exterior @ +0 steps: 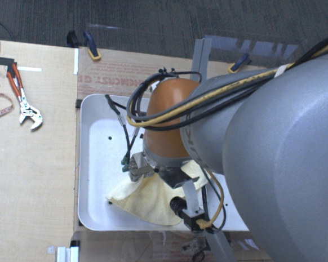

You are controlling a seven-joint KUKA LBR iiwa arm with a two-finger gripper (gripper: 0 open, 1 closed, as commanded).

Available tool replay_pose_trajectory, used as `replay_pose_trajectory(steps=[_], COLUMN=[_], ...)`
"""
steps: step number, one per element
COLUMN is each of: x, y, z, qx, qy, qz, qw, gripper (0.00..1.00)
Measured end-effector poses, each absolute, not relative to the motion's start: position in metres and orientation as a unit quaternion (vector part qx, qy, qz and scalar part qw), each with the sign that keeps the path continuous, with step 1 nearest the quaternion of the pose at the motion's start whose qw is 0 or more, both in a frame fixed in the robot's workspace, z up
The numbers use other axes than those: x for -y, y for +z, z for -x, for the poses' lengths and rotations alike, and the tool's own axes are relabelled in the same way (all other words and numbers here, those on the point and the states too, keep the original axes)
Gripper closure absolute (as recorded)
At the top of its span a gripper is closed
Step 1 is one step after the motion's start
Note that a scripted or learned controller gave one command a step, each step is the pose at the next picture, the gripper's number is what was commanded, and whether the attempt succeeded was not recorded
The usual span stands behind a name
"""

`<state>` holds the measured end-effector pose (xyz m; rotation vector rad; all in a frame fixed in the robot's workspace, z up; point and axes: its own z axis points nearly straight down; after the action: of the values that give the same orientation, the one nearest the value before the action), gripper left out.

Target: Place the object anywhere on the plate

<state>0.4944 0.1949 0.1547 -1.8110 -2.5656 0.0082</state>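
One pale yellow crumpled cloth (147, 202) lies at the near end of a shallow white plastic bin (97, 150), directly under the grey arm's two-finger gripper (149, 174). Its wrist, with the orange band (167, 119), hides the gripper's state. Pliers (22, 97) lie on the wooden bench (29, 190).

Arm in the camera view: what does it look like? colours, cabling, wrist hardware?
The arm is bulky, smooth light grey, with a rounded orange band above the wrist. Black cables and one yellowish cable run along it and loop around the orange section. Below sits a grey metal wrist block with black fittings and thin wires.
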Motion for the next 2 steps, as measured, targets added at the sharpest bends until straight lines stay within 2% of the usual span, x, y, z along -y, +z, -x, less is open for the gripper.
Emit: replay_pose_trajectory(steps=[1, 2], x=[-0.221, -0.203], y=[0.106, 0.161], z=[-0.477, -0.478], qx=[0.834, 0.865], qy=[0.0040, 0.0028], qz=[0.552, 0.502], qw=[0.002, 0.001], gripper=[1.00, 1.00])
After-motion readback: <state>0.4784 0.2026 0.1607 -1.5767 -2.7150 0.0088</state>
